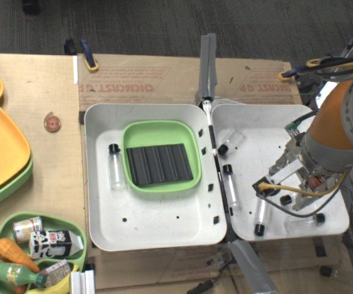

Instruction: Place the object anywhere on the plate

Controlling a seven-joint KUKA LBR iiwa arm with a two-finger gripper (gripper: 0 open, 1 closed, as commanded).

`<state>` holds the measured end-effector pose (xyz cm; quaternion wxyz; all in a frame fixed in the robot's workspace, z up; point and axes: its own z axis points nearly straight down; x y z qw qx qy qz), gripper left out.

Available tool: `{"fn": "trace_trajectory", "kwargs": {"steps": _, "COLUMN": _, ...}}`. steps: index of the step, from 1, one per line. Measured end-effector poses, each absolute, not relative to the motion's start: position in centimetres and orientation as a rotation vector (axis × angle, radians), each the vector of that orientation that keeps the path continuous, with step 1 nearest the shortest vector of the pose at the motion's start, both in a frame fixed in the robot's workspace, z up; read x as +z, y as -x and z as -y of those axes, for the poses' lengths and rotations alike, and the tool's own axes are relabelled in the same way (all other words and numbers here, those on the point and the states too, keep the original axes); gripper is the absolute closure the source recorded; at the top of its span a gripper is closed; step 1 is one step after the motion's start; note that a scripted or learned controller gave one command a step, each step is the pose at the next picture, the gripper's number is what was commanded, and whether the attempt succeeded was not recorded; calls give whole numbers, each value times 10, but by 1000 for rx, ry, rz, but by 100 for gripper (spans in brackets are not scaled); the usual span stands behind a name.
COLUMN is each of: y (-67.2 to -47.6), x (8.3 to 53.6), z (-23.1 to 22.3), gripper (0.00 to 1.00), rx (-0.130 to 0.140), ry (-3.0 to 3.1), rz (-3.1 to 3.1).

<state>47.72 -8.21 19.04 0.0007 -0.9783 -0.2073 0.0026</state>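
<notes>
A green plate sits in the left bin, with a dark ribbed slab lying flat on it. A clear tube with a black cap lies just left of the plate. In the right bin lie several more clear tubes: one along the left wall, one near the back left, one at the front. My gripper hangs low over the right bin's middle, just right of the front tube; whether anything sits in it is hidden.
Another clear tube lies at the right bin's front right, under the arm. Orange plates and a green bowl of toy food stand on the bench to the left. A metal divider rises between the bins at the back.
</notes>
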Motion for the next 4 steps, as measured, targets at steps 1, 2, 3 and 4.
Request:
{"fn": "trace_trajectory", "kwargs": {"steps": 1, "y": -477, "x": 191, "z": 19, "gripper": 0, "rx": 7, "ry": 3117, "rz": 395}}
{"fn": "trace_trajectory", "kwargs": {"steps": 2, "y": -477, "x": 190, "z": -34, "gripper": 0, "rx": 8, "ry": 3126, "rz": 320}}
{"fn": "trace_trajectory", "kwargs": {"steps": 3, "y": -477, "x": 196, "z": -87, "gripper": 0, "rx": 6, "ry": 3125, "rz": 334}}
{"fn": "trace_trajectory", "kwargs": {"steps": 4, "y": -499, "x": 190, "z": -28, "gripper": 0, "rx": 10, "ry": 3112, "rz": 443}}
